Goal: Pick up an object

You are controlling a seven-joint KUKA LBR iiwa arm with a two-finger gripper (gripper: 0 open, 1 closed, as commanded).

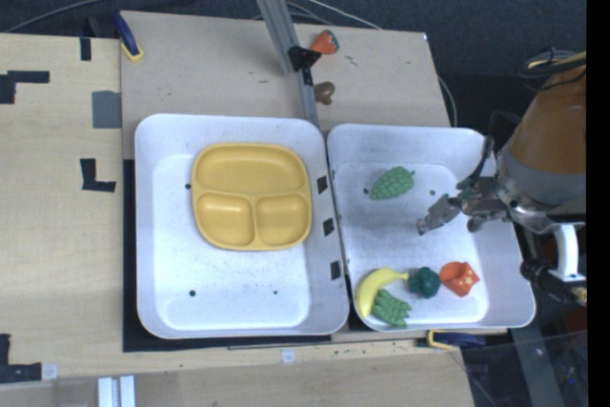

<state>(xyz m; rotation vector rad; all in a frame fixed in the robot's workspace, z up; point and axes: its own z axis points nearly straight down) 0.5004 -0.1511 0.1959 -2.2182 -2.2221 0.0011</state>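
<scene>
Where dark carpet meets the wooden bench (219,52), two white bins (157,205) sit (touching).

Wooden bench (219,52) bears two white bins: left (157,205), right (496,300), touching.

Right bin, five small toy items. Green bumpy grape-like cluster (392,183) lies alone at about 11 o'clock, tilted, well apart from the rest. Along the 6 o'clock edge: yellow banana (374,285), curved, with a light green leafy piece (390,307) touching its underside; dark green round piece (424,282) at the banana's tip; orange-red piece (459,278) just beside it, toward 5 o'clock.
</scene>
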